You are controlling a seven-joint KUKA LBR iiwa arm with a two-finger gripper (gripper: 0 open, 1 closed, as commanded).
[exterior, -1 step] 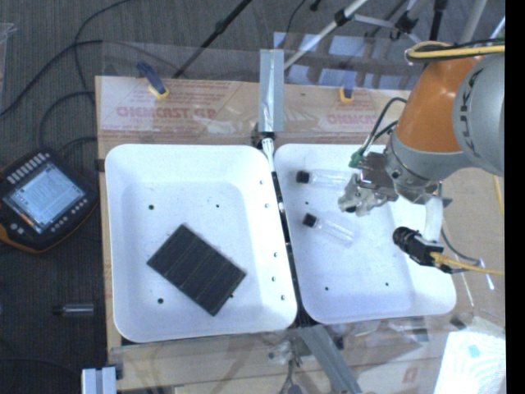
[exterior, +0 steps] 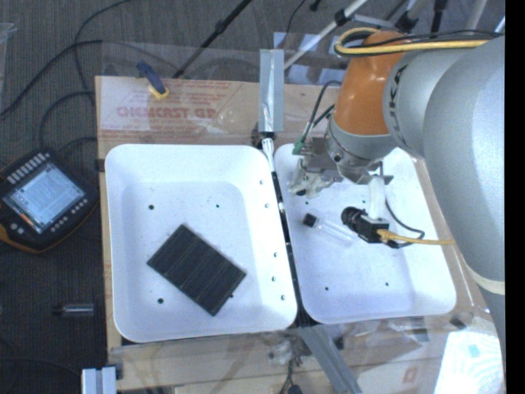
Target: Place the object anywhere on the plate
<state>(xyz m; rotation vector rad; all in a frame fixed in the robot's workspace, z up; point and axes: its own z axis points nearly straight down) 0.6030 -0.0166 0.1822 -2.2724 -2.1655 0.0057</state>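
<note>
two white bins sit side by side on the bench [exterior: 180, 109], and you've got a single overhead cam view to go on.

left bin [exterior: 123, 171]: the plate [exterior: 197, 269] is a dark ribbed rectangle. it lies flat on the bin floor, turned diagonal, in the near half and roughly mid-width. its whole top shows.

right bin [exterior: 426, 290]: the object [exterior: 321, 226] is a small thing w/ a black end and a thin clear body. it lies flat on the bin floor in the left part, near the wall shared w/ the left bin. it's well apart from the plate, w/ both bin walls between them.

the gripper [exterior: 310, 180] hangs over the far-left part of the right bin, just far of the object. as far as you can see it's not touching the object. whether it's open or closed, you can't tell from this angle, as the parts blur together against the white.

the arm [exterior: 463, 138] comes in from the right. its orange band [exterior: 369, 89] is above the wrist, and the grey body covers the far-right corner of the right bin.

outside the bins, a teach pendant [exterior: 41, 195] w/ a lit screen lies left of the bench. a blue and yellow clamp [exterior: 152, 80] sits at the far-left corner, and a metal strip [exterior: 271, 89] stands at the far edge between the bins. a small dark cylinder [exterior: 72, 309] lies on the floor, near left.
</note>
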